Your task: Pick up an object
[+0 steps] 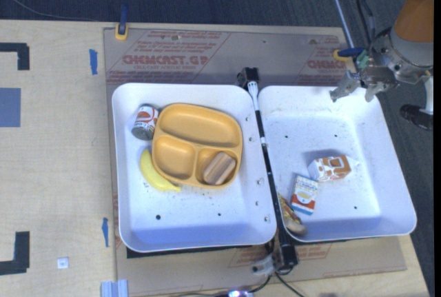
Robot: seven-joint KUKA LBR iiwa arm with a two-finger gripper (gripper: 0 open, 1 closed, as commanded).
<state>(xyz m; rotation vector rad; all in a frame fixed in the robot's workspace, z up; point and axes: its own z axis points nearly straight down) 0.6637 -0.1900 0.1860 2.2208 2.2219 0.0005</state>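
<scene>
The jaws (pixel 355 87) stand spread apart with nothing between them, poised above the far right corner of the right bin (pixel 386 151), the grey arm with its orange band (pixel 417 13) reaching in from the right. In that bin, toward its near half, lie a small orange-and-white carton (pixel 331 168) and, just to its left and nearer, a second small carton with red and blue print (pixel 304 195); both are well apart from the jaws. At the near left corner of that bin a small brownish item (pixel 292 218) rests against the rim. The left bin (pixel 131 220) holds a yellow divided tray (pixel 196 127) with a tan block (pixel 219 167) in its near right compartment. A can (pixel 144 122) lies touching the tray's far left side, and a banana (pixel 155 175) curves along its near left edge.
</scene>
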